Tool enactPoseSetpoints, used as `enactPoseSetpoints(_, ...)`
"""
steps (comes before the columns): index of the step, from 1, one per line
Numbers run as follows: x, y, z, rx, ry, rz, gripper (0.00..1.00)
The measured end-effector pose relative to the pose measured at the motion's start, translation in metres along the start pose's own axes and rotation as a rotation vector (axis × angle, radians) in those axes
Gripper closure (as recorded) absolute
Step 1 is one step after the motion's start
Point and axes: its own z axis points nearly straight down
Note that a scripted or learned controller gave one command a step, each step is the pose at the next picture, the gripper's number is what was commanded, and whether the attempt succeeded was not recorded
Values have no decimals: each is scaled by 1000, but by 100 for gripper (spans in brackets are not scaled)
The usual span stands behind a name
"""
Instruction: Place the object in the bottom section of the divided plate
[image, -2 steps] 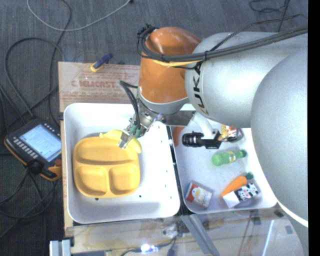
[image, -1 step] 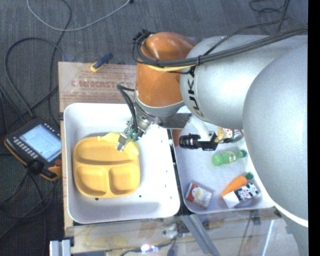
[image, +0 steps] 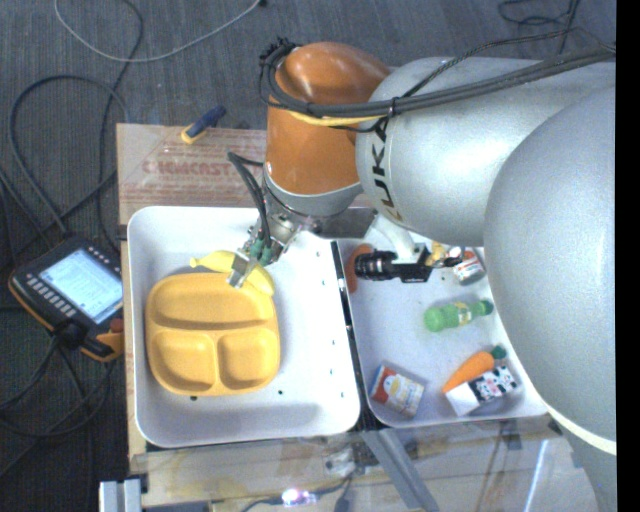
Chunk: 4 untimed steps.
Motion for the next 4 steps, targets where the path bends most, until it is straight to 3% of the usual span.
enactPoseSetpoints(1,7,-19,21,1,1,-2,100)
enactPoseSetpoints(2,-9,1,-32,-2,2,-3,100)
enactPoseSetpoints(3,20,-23,15,1,4,69,100)
enactPoseSetpoints(4,-15,-9,-9,-1,-1,-88,100)
